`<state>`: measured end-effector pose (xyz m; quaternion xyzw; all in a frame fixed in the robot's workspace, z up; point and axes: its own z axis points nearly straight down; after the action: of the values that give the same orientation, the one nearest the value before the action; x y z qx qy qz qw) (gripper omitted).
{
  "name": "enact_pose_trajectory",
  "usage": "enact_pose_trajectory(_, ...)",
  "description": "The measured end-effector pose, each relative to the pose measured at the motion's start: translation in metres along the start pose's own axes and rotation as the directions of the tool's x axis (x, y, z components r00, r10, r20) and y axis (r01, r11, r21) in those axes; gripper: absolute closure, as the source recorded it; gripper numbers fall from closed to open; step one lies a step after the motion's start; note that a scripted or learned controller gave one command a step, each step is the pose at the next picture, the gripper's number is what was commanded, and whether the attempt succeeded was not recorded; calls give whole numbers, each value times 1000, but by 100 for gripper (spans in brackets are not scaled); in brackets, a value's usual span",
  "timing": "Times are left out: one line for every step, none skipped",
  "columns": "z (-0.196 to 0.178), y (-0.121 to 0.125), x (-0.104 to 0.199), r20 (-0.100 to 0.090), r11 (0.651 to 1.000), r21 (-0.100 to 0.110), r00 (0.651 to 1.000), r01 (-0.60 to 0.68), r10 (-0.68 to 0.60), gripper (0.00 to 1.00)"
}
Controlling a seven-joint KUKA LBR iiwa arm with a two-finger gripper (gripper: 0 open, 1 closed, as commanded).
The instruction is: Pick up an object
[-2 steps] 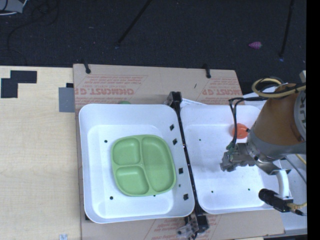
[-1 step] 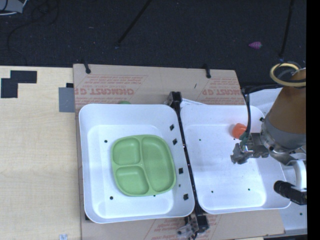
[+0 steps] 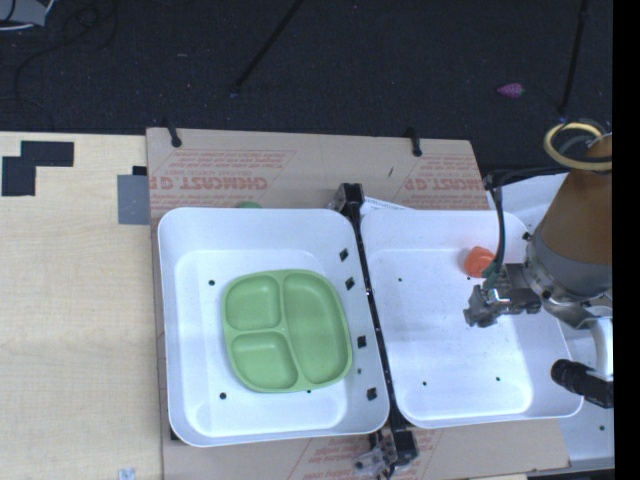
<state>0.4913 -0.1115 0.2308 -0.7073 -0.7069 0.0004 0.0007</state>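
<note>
A small orange object lies in the right bin, near its far right side. My gripper hangs over the right part of that bin, just in front of the orange object and a little apart from it. The metal fingertips point left and down, and nothing shows between them. The arm's grey body with its orange band rises behind the gripper at the right edge.
The left bin holds a green divided plate with three compartments. A black divider runs between the two bins. Brown cardboard lies under and behind both bins. A black part sticks out at the lower right.
</note>
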Motion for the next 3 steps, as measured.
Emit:
enact_pose_trajectory(-4,18,59,-2,1000,1,1000,6,-6,100)
enact_pose_trajectory(-7,44,112,-1,1000,0,1000,6,-6,100)
enact_pose_trajectory(-14,58,160,-1,1000,1,1000,5,-5,100)
